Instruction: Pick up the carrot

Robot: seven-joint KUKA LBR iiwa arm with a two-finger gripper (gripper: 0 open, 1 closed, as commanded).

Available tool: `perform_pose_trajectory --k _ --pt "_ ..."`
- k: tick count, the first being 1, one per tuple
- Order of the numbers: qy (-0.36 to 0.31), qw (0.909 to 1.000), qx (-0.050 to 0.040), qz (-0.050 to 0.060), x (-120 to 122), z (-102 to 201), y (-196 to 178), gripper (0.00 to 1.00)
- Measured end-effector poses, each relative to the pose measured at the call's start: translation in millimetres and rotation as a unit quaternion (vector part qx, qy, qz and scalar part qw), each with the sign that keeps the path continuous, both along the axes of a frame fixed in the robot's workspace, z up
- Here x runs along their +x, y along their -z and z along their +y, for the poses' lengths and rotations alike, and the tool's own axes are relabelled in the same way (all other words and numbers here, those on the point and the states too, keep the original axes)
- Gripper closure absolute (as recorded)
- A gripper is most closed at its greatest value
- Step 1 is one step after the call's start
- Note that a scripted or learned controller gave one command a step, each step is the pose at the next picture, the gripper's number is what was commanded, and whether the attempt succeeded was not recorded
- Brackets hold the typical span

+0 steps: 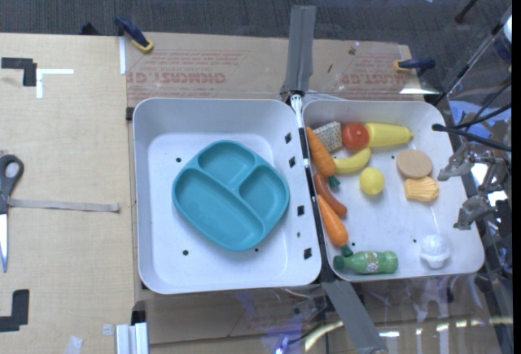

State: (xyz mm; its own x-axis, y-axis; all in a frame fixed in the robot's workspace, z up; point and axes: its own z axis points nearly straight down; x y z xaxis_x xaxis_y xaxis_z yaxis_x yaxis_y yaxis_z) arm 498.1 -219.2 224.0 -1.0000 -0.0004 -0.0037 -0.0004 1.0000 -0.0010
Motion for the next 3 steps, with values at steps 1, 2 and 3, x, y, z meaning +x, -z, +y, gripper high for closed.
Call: perform_pose_trajectory --k 1,2,3 --pt "-0.005 1.0 -0.0001 0.0 14.7 5.6 78.0 0.0" --pt "0.042 0.9991 0.0004 0.0 12.6 27.6 128.7 0.0" --pt "0.161 0.987 0.0002 -0.001 60.5 25.1 131.2 0.0"
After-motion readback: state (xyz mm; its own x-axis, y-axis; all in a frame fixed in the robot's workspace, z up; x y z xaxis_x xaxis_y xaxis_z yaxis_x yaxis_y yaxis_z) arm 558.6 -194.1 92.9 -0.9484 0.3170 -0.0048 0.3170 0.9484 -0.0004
